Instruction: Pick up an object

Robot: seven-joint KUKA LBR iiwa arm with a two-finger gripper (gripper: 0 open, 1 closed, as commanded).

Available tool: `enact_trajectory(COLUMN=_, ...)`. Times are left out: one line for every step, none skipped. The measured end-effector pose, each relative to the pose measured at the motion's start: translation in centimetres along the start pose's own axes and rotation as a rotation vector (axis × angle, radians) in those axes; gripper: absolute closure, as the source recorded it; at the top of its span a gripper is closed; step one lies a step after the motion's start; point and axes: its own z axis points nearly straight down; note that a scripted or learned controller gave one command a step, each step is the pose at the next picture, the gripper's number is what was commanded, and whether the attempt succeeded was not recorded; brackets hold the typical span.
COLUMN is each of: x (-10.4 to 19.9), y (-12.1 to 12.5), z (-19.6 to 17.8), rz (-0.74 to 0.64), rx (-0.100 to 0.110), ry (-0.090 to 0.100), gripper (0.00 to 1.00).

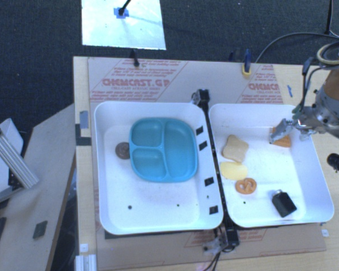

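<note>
At the far right corner of the right bin (319, 176), the gripper (282, 132) hangs low over an orange wedge-shaped piece (282, 142), touching or nearly touching its top. Whether the gripper is open or closed cannot be told, and the wedge cannot be seen between its fingers. The wedge lies flat on the bin floor close to the far wall, its long axis running roughly left to right across the view; which end is the point is not clear.

Nearer the bin's middle lies a tan bread-like slice (235, 148), tilted, with a pale yellow oval piece (233, 170) just beside it toward the camera. An orange pretzel-shaped piece (246, 186) touches or nearly touches the yellow one. A small black block (283, 202) sits apart near the front, its long axis slanting from upper left to lower right.

In the left bin (110, 208) a blue divided plate (161, 149) rests with a small brown round object (122, 150) touching its left edge.
</note>
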Motion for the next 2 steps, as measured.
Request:
enact_trajectory(x=0.2, y=-0.3, z=6.2, rz=0.002, rx=0.005, ry=0.001, gripper=0.0)
enact_trajectory(x=0.3, y=-0.4, z=11.5, rz=0.003, rx=0.005, ry=0.002, gripper=0.0)
